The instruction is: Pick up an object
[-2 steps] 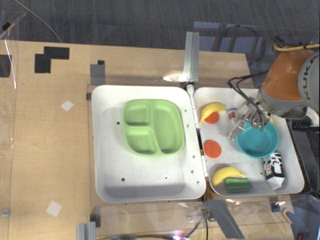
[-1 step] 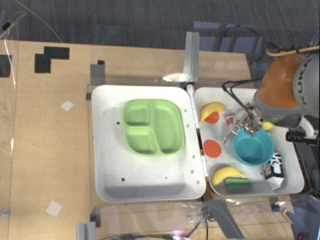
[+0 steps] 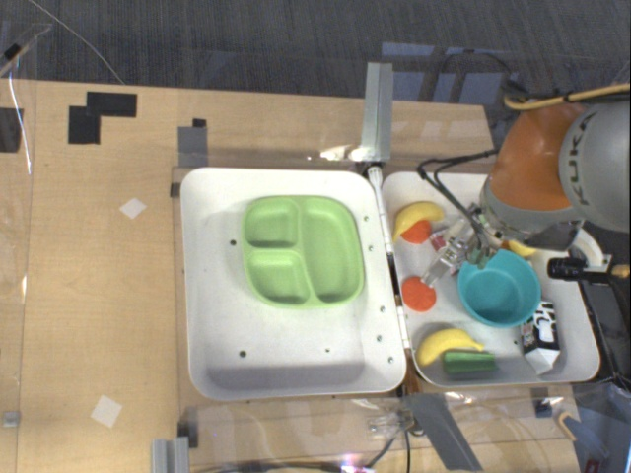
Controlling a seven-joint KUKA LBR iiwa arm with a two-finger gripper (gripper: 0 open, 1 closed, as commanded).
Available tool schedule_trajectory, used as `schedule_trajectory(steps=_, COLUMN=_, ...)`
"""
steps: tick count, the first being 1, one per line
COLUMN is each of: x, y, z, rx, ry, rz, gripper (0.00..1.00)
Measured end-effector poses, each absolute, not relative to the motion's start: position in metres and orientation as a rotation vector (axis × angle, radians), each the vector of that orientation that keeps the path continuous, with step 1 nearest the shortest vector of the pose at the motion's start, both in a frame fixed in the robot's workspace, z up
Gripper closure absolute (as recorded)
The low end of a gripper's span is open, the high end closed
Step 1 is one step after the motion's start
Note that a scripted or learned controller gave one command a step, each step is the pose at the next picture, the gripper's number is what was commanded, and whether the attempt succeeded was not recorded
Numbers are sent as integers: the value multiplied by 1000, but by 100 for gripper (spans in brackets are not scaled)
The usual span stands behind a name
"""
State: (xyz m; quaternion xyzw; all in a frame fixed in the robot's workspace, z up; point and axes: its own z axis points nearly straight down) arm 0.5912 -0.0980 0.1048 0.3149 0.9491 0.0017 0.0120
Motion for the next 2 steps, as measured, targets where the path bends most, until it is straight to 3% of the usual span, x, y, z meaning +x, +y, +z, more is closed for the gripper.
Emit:
schedule_trajectory(steps=1, x=633, y=-145, z=98, rx=1172, ry=2881, rz=13, gripper=0)
schedule_trajectory(steps=2, x=588, y=-120, z=100, rx=1411, ry=2757, rz=20, gripper=0)
